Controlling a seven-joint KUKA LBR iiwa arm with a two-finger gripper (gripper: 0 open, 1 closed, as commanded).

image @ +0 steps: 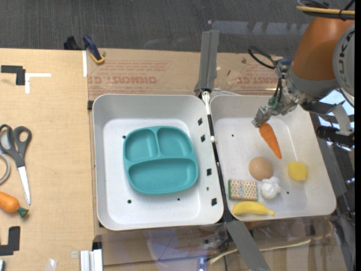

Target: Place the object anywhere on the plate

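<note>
Camera view: end effector [263, 119] sits in the right bin [316, 151], approx 11 o'clock of that bin's floor, right at the top end of the carrot [271, 140]. Fingers look nearly closed at the carrot's thick end, but can't tell whether they actually pinch it. Carrot lies tilted, tip pointing toward 5 o'clock. Below it, at 6 o'clock, a brown egg [260, 167]; a yellow lemon [298, 171] at 3 o'clock of the egg. A cracker-like block [243, 189] and a white lump [270, 188] sit just under the egg, w/ a banana [252, 209] along the bin's bottom edge. Teal plate [161, 160], 3 compartments, lies mid left bin [107, 168]. On the bench [45, 168] at far left: scissors [17, 157] and a second carrot [10, 203].
</note>
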